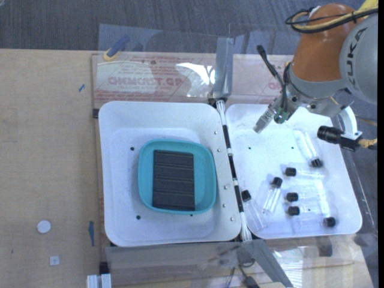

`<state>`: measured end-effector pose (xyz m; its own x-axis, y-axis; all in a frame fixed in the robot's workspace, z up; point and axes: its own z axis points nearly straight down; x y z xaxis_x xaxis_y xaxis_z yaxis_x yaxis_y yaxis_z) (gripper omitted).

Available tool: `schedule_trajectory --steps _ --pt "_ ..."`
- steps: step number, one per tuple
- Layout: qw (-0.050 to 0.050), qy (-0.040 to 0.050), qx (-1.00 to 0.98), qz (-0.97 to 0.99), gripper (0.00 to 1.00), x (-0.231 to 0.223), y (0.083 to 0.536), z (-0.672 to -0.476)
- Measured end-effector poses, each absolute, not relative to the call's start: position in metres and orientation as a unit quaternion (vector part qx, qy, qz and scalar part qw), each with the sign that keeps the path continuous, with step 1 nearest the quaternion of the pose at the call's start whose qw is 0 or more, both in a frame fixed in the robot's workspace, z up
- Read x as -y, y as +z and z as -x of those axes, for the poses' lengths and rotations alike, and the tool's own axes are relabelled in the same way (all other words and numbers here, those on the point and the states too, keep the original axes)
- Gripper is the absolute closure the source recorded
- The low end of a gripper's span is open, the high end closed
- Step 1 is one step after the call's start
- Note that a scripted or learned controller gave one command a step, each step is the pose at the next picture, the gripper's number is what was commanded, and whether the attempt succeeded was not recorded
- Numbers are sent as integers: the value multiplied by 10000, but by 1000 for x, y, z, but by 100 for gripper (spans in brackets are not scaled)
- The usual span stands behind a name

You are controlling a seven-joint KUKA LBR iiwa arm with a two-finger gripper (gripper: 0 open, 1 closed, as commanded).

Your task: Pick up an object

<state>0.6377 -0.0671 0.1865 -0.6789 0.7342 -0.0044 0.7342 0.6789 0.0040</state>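
Jaws above the right bin's upper corner

Vials [273, 194], clear with black caps, lie scattered across the lower right part of the right bin [355, 219], flat on its floor. Up at the frame's upper right the arm [327, 41] reaches in, and its gripper [264, 122] hangs over the bin's upper left area, well apart from the vials; whether the jaws are spread or pressed together cannot be told. On the left, the left bin [114, 179] holds a teal tray [146, 161] with a dark ribbed block [174, 180] in it. Both bins sit on the counter [42, 131].

teal tray [146, 179] | dark ribbed block [174, 180] | white bins [114, 161] | black-capped clear vials [273, 194]
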Motion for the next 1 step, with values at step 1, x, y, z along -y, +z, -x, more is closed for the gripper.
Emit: schedule_trajectory --steps 1 --pt "32 11 -8999 -4362 100 40 257 -665"
